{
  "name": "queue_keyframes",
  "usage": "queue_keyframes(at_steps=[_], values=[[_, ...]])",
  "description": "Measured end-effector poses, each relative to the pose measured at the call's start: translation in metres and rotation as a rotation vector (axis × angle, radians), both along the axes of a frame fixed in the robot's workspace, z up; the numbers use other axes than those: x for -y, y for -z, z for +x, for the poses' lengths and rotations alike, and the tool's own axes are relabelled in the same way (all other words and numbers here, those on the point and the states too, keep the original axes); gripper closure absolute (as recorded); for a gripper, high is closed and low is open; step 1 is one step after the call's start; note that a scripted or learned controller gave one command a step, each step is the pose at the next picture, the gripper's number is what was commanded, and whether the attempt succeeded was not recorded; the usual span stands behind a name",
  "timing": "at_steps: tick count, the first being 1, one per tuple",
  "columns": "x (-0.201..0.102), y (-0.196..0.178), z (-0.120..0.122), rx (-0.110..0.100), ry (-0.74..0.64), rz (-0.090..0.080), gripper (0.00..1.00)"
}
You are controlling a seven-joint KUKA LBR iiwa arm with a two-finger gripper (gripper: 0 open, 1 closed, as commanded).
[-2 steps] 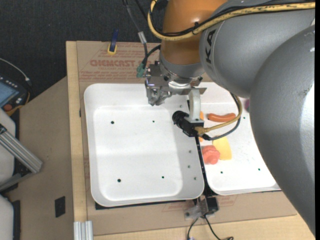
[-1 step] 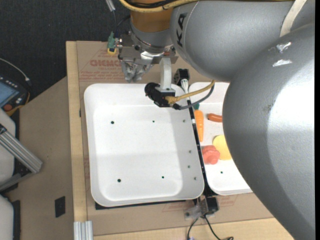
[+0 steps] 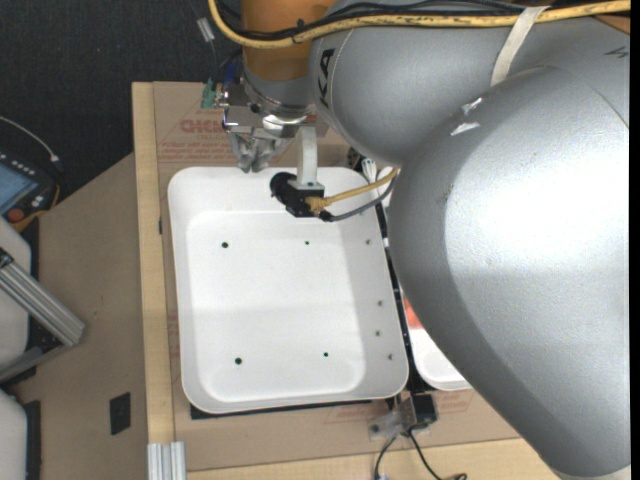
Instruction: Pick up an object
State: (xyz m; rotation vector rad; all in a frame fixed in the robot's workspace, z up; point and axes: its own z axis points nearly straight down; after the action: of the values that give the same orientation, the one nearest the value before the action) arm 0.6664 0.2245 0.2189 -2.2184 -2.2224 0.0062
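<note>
While the arm (image 3: 480, 168) stretches in from the right over the left bin (image 3: 200, 298), its gripper (image 3: 252, 158) hangs at the far rim; can't tell its state or spot any object.

The grey arm (image 3: 480, 168) comes in from the right and bulks large over the near right of the scene, its thick links running up and leftward to the far side. An orange band (image 3: 285, 13) caps the wrist at the far centre, with yellow cable looped around it. Below the wrist the gripper (image 3: 255, 158) points down at the far left, its metal fingers (image 3: 250, 151) drawn close together with nothing seen between them.
</note>
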Motion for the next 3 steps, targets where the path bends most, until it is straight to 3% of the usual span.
queue_keyframes(at_steps=[1,3], values=[[-0.001,-0.073,-0.067,0.004,-0.002,0.005,1.00],[-0.002,-0.089,-0.065,0.006,-0.003,0.002,1.00]])
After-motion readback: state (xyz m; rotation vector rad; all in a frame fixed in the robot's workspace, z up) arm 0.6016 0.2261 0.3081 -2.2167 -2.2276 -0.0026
